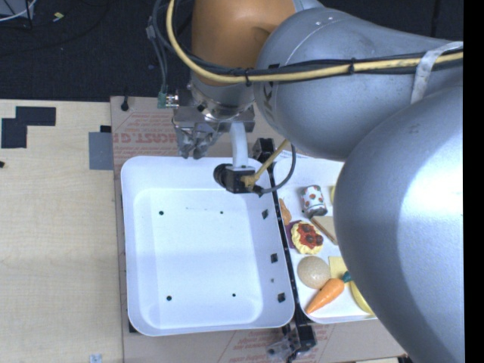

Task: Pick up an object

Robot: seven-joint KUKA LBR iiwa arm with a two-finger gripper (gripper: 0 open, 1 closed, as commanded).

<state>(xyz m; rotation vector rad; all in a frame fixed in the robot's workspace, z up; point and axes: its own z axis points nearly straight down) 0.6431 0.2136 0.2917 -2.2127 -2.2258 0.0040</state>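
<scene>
My gripper (pixel 195 144) hangs below the orange wrist band, over the back rim of the left white bin (pixel 144 203), near its far middle. I see nothing held in it. The loose objects lie in the right bin (pixel 291 278), partly hidden under the grey arm. They are a small printed can (pixel 314 200), a round red-and-yellow toy food piece (pixel 307 237), a beige egg-shaped ball (pixel 312 271), an orange carrot (pixel 327 295) and a yellow piece (pixel 361 299). All of them are well to the right of the gripper and nearer the front.
The big grey arm covers the right side of the view and most of the right bin. A black fitting with cables (pixel 236 178) sits at the left bin's back right rim. The divider (pixel 278 248) between the bins carries black clips. Pale bench (pixel 53 233) lies to the left.
</scene>
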